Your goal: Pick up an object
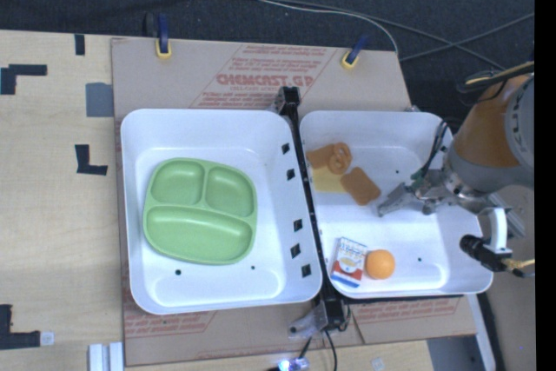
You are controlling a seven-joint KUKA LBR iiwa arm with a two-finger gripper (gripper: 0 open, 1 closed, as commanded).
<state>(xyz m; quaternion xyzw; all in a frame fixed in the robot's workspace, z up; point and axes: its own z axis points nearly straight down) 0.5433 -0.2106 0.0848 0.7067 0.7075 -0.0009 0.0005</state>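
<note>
Two white bins side by side. Left bin (pixel 139 135): a green plate (pixel 200 211) with three parts. Right bin (pixel 408 124): brown bread pieces (pixel 340 171), an orange ball (pixel 380 264) touching a small box (pixel 349 263). Gripper (pixel 387 206) low over right bin, beside the bread; open or shut, cannot tell.

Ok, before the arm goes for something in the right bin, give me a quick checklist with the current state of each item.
1. Hand inside the right bin: ok, low over its floor, right of the food pieces.
2. Nothing caught in the hand: cannot tell, too blurred.
3. Nearest target free to reach: ok, the brown cracker lies flat just left of the hand, though it touches the yellow slice.
4. Bread roll separated: not ok, it touches the yellow slice.
5. Orange ball separated: not ok, it sits against the small carton.
6. Green plate out of the way: ok, in the left bin.
</note>
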